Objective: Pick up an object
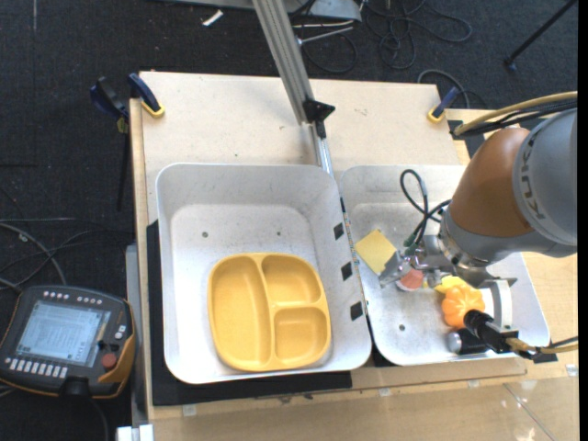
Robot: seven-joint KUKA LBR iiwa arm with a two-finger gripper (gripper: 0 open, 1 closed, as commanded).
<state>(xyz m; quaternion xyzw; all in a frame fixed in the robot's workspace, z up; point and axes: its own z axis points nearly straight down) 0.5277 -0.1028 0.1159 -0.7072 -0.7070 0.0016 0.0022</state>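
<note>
- Camera view, from my remote seat: two white bins side by side on the bench. The left bin (184, 209) holds a yellow divided tray (269, 311). It has three compartments, and its long axis runs roughly toward and away from the camera.
- Right bin (386, 338): the arm (514, 196) reaches in from the right, orange band above the wrist, and its bulk covers much of the bin's right half.
- Gripper (402, 272) sits low in the right bin near its middle. I cannot tell how the jaws stand; the wrist hides most of them.
- A pale yellow block (374, 249) lies just left of the gripper, near the bin's left wall. It is turned diamond-wise with one corner toward the divide between the bins. No clear long axis.
- A small reddish object (412, 280) lies right at the gripper tip, partly hidden. I cannot tell its shape or heading, nor whether it is pinched.
- An orange-and-yellow object (457, 301) lies just right of the reddish one, under the wrist. It looks lumpy and I cannot make out which way it points.
- A teach pendant (64, 338) rests on the floor at lower left.
</note>
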